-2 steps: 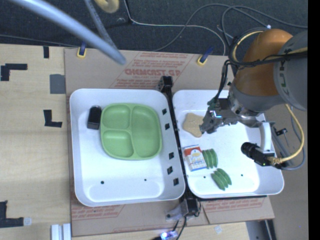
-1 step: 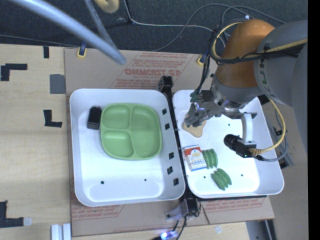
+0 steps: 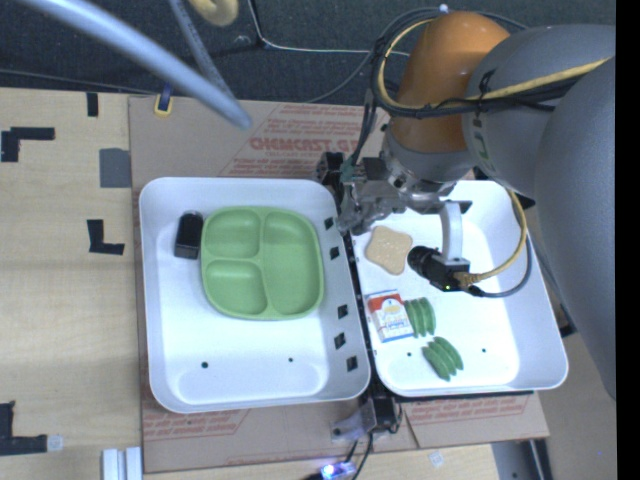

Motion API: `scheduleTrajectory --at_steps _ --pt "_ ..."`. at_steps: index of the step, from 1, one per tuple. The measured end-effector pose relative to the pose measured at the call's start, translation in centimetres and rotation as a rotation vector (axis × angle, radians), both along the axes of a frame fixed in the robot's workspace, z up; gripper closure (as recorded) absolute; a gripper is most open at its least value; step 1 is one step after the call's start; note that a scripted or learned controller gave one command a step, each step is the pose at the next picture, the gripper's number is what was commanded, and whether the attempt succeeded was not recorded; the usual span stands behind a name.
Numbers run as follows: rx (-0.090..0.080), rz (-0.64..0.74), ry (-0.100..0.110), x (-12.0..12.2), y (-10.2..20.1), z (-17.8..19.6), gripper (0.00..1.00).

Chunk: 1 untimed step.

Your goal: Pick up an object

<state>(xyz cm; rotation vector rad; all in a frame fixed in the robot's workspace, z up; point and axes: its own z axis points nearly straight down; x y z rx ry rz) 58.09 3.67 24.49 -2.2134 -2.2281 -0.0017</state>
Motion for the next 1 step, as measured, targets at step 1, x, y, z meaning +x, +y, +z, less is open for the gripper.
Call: scheduleTrajectory --at_steps 1 --pt "-0.002 -0.002 0.002 1.96 4.46 -1.72 1.00"
